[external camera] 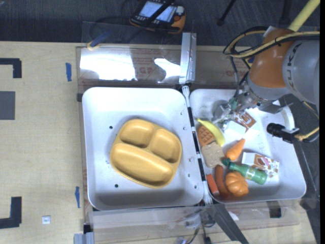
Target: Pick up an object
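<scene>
A: Camera view first. Two white bins side by side; left bin (96, 187) bearing a yellow tray (146, 151), glossy, moulded into three rounded compartments, lying slantwise near the middle.

B: And the right bin (294, 184)?

A: Crowded along its left wall, probably tipped in as a heap. Banana (212, 131) up top, smooth and curved, touching a waffle (205, 135) with a gridded face. Below that a bread slice (212, 155), matte and speckled; a carrot (235, 149), tapered; a green bottle (249, 173) lying flat; a croissant (235, 184), ridged and shiny; a sausage (219, 177) just beside it. Flat printed packets (265, 164) toward the right.

B: Gripper?

A: Gripper (227, 110) low over the far end of the right bin, arm (274, 65) reaching in from the right, just above the banana and beside a small brown packet (246, 120). Blurred metal there; cannot tell how far apart, nor whether anything is caught.

B: Likely target?

A: Judging by position, the banana or that small packet. Nothing visibly lifted yet.
</scene>
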Motion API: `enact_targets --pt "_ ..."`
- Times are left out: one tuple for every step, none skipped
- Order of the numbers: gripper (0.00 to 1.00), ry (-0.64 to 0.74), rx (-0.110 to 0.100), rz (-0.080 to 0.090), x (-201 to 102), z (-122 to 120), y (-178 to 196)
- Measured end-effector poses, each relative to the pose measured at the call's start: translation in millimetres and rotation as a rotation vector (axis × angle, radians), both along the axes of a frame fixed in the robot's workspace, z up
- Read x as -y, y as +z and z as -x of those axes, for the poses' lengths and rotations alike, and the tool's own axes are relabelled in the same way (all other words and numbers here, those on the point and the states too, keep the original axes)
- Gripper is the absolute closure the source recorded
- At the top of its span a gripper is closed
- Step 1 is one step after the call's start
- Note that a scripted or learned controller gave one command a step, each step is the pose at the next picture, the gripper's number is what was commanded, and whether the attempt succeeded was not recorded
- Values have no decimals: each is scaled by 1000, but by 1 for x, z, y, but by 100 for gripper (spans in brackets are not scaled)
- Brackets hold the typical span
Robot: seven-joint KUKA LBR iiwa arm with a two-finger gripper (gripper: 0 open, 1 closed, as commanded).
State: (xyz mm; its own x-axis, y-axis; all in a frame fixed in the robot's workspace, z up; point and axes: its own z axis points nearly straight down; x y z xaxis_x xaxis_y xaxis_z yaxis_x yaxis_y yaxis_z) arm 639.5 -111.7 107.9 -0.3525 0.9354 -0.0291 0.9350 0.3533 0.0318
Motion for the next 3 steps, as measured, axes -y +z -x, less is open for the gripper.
enact_targets --pt "0 -33 -20 -16 33 -32 -1" --pt "100 -31 -9 -14 34 -35 12" --pt "100 56 -36 -14 -3 10 112"
